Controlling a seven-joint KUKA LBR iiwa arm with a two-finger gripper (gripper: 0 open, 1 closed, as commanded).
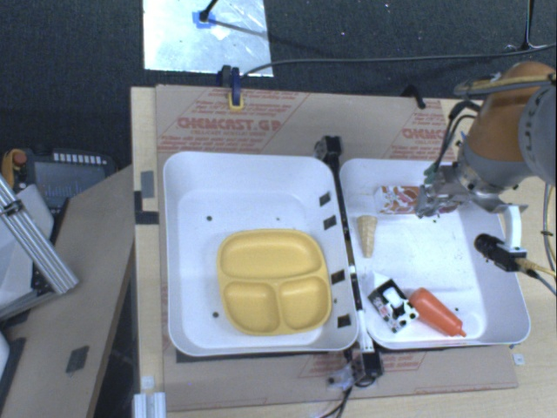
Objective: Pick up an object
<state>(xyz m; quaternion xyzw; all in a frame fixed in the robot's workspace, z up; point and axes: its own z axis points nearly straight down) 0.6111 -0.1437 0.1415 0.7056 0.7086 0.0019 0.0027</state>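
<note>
Reaching in from the right, the grey arm with its orange band (513,116) hangs over the far part of the right-hand shallow white bin (500,307), with its two-finger gripper (432,200) low above a flat red-and-white printed packet (399,198) lying near that bin's back wall. This looks like the approach step of a pick, the packet being the likeliest target. Whether the tool is touching the packet I cannot make out, nor can I tell how the tool is set, since it blurs into the packet's print. The next move would call for a short, straight descent and a firm closing on a thin, flat thing that may slip. Elsewhere in the same bin lie a small tan cone (368,232) near the divider, an orange carrot-shaped toy (437,312) and a black-and-white block (392,306) at the near edge. On the surface beside it, the left-hand white bin (187,225) carries a yellow three-compartment plastic tray (273,281).
</note>
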